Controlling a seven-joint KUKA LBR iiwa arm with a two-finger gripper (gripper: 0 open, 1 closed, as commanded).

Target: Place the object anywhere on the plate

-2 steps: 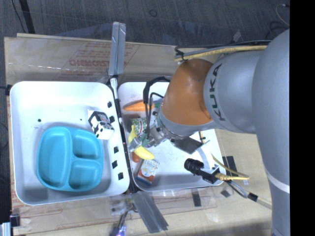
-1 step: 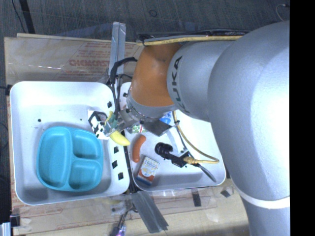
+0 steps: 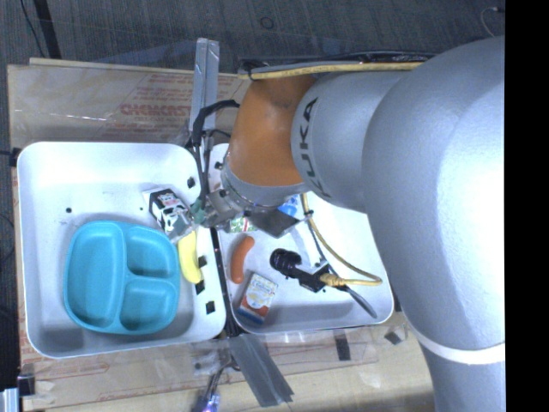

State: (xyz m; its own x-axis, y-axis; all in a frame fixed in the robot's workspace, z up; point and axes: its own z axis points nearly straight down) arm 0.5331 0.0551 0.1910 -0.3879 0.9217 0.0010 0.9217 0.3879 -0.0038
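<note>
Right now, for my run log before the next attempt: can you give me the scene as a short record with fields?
plate: blue plate, divided, in the left bin
object: yellow object, in the left bin beside the plate's right edge, not on it
gripper: gripper, over the left bin, just above the yellow object
right bin: orange sausage-shaped item, small packet
task: not yet done

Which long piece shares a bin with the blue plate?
The yellow piece, beside the blue plate in the left bin; the orange piece lies in the right bin.
</note>
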